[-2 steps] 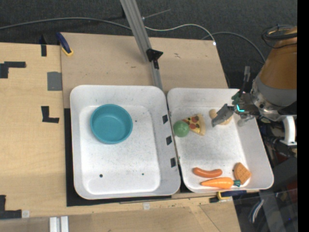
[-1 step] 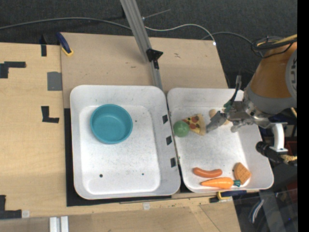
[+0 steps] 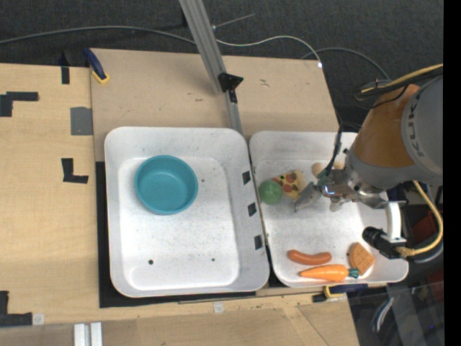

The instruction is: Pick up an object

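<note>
— Is the gripper (image 3: pixel 319 197) holding anything?
— No, its fingers are spreading wide, nothing between them, hanging over the right bin (image 3: pixel 306 265) just beside the yellow toy (image 3: pixel 291 183) and green ball (image 3: pixel 271 192), presumably lining up.

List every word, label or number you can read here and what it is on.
"KU": part of dark lettering on the arm, cut off by the frame edge.
No other text is readable: none on the bins, the blue bowl or the toys, and the bench's tape marks are not letters.
</note>
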`<action>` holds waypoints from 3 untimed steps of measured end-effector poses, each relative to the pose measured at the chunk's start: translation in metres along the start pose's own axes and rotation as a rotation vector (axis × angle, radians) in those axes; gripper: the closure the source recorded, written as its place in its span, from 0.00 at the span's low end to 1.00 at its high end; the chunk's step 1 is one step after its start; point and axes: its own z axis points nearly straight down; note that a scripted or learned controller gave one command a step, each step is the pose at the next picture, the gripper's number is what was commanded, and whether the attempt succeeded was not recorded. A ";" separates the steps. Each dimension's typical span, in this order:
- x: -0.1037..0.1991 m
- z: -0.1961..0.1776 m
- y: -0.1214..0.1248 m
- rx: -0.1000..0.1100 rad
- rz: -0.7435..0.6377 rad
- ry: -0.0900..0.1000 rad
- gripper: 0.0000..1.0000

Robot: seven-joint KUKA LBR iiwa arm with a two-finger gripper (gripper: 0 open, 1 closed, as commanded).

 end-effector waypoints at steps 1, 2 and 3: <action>0.000 0.048 0.001 -0.008 0.000 -0.003 0.00; 0.001 0.037 0.000 -0.007 0.000 -0.001 1.00; 0.004 -0.005 -0.002 -0.011 0.000 -0.002 1.00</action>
